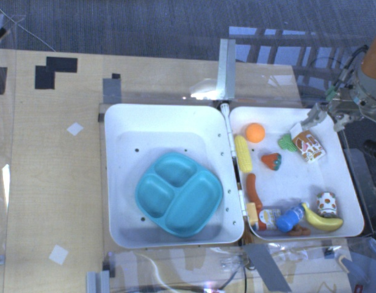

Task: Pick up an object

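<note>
My gripper point(327, 118) hangs over the far right corner of the right bin point(353, 182), open, with nothing between its fingers. Its left finger point(313, 116) is just above and beyond a small white and orange carton point(309, 146), which lies next to a green toy point(287, 143). Also in this bin are an orange ball point(255, 132), a yellow corn cob point(242, 152), a red strawberry point(271, 161), a red sausage point(254, 191), a blue bottle point(290, 218), a banana point(322, 220) and a white spotted toy point(326, 204).
A teal divided plate point(179, 193) lies in the left bin point(121, 163). A metal post point(227, 69) stands at the far end of the wall between the bins. The arm's grey body point(368, 93) reaches in from the right edge.
</note>
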### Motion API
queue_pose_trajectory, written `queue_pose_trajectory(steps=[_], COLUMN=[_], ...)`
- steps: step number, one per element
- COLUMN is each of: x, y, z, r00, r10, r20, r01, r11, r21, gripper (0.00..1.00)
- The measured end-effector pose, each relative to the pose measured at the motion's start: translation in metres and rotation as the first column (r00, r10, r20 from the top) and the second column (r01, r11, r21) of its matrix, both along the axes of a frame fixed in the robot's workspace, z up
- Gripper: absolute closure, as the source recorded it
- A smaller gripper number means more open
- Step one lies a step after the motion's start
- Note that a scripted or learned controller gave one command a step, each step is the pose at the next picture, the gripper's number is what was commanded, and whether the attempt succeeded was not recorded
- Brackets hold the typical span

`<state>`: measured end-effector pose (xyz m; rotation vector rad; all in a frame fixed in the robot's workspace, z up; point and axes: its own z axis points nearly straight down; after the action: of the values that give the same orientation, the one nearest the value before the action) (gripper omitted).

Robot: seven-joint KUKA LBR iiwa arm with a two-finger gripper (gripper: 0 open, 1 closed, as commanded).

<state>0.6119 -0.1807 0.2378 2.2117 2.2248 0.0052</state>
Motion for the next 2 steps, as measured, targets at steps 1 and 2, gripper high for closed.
queue_pose_trajectory(steps=[1,2], x=[0.028,0.025], y=[0.013,-0.007], z=[-0.114,-0.146], r00=[0.987,0.992], r10=[-0.156,-0.128], r20=[0.038,0.011], r01=[0.157,0.128], r11=[0.988,0.992], r21=[-0.006,-0.003], gripper=[0.0,0.0])
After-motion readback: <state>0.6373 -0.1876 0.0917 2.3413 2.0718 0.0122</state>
